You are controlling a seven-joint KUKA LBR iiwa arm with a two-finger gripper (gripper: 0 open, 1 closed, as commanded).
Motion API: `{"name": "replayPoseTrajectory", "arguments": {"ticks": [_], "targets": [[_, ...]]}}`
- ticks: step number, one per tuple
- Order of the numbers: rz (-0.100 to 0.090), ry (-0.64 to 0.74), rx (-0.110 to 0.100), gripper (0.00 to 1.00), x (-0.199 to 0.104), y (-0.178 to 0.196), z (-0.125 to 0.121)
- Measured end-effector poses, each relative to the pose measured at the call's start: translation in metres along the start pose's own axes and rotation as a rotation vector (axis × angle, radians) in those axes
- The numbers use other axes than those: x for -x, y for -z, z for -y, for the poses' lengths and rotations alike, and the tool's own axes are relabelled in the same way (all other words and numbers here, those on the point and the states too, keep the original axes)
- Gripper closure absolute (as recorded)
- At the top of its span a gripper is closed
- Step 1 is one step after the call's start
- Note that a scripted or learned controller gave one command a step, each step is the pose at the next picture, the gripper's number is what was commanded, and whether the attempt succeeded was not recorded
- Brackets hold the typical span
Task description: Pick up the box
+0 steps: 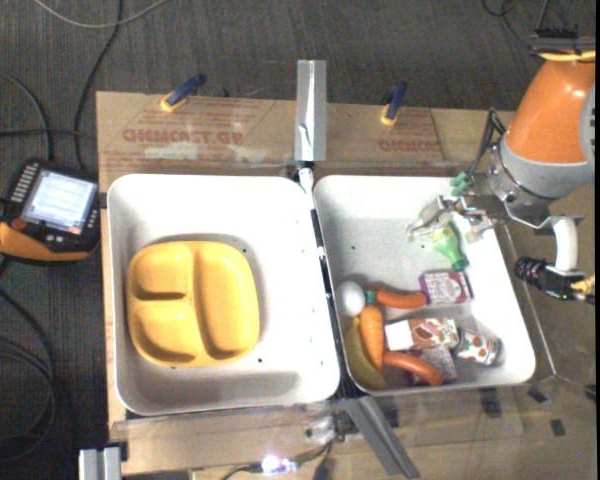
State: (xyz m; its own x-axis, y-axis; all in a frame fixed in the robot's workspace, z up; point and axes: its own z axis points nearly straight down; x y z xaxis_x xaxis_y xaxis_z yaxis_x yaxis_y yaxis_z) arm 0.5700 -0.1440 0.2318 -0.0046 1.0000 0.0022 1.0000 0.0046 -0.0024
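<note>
**Hand poised over the right bin, box lying at the bin's near end**

The grey arm (pixel 550 128), with its orange band, reaches in from the right, and its hand (pixel 442 218) sits above the far right part of the right bin (pixel 380 208). The metal fingers (pixel 425 220) point leftward over the bin floor; whether they are apart or together cannot be told from this angle, and nothing is seen between them. A small green object (pixel 450 246) lies just beneath and beside the hand.

The box (pixel 427 333), a small carton with a red and white printed face, lies flat near the front of the right bin, well apart from the hand. It is crowded in among other items: a purple packet (pixel 446 287) just behind it, a printed can (pixel 477 348) on its side to its right, a carrot (pixel 372 336) to its left, and a red sausage-like piece (pixel 412 368) at its front edge. Another carrot (pixel 398 297) lies behind the box, next to a white egg (pixel 351 297), and a yellow banana (pixel 358 360) runs along the bin's left wall.

The left bin (pixel 160 193) holds a yellow divided tray (pixel 192 301). Both bins rest on a brown board worktop (pixel 220 138), with clamps (pixel 183 91) at its far edge. A teach pendant (pixel 48 211) lies on the floor to the left.
</note>
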Motion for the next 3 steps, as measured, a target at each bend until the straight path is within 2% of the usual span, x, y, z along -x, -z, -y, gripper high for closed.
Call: {"name": "replayPoseTrajectory", "arguments": {"ticks": [1, 2, 3], "targets": [[0.000, 0.118, 0.002, 0.00, 0.040, -0.138, 0.003], [0.000, 0.260, 0.022, 0.00, 0.072, -0.139, 0.026], [0.001, 0.260, 0.024, 1.00, 0.071, -0.131, 0.025]]}}
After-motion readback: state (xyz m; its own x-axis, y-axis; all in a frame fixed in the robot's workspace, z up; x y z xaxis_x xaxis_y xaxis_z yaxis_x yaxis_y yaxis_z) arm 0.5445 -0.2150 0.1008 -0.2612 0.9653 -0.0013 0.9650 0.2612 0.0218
